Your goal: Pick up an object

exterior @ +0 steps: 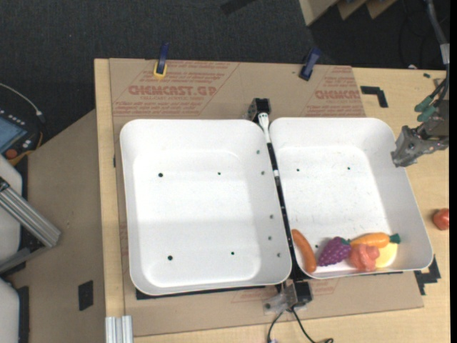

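The gripper (413, 151) hovers at the right bin's (335, 191) far right rim (finger state unclear). Approach step: next, reach the near-edge purple grapes (334, 251).

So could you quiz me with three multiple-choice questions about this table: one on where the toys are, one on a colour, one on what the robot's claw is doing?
1. Where do the toys lie?
A. left bin
B. right bin, near corner
C. both bins

2. What colour is the grape bunch?
A. purple
B. green
C. blue

3. Where is the gripper?
A. over the left bin
B. touching the toys
C. at the right bin's far right edge

Answers:
1 B: the toys huddle in the right bin.
2 A: the grape bunch is purple.
3 C: the gripper sits apart from the toys.
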{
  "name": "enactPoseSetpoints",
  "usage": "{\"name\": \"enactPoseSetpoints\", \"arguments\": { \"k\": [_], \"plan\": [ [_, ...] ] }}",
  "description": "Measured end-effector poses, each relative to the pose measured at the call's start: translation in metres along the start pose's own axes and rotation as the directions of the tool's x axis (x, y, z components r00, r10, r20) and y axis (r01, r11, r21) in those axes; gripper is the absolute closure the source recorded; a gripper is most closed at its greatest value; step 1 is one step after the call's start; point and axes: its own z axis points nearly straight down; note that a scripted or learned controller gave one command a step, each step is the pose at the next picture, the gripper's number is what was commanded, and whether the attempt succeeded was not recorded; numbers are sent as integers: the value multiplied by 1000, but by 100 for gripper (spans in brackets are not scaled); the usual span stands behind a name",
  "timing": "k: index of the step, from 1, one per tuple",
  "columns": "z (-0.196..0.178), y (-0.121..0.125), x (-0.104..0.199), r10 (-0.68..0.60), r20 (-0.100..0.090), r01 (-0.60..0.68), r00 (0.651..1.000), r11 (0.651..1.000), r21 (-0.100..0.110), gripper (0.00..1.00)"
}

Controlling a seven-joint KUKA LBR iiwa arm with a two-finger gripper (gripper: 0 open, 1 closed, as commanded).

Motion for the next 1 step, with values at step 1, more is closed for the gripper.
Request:
{"name": "enactPoseSetpoints", "arguments": {
  "k": [1],
  "plan": [
    [98,1,-83,1,-1,-1,1000,1000,-1,100]
  ]
}}
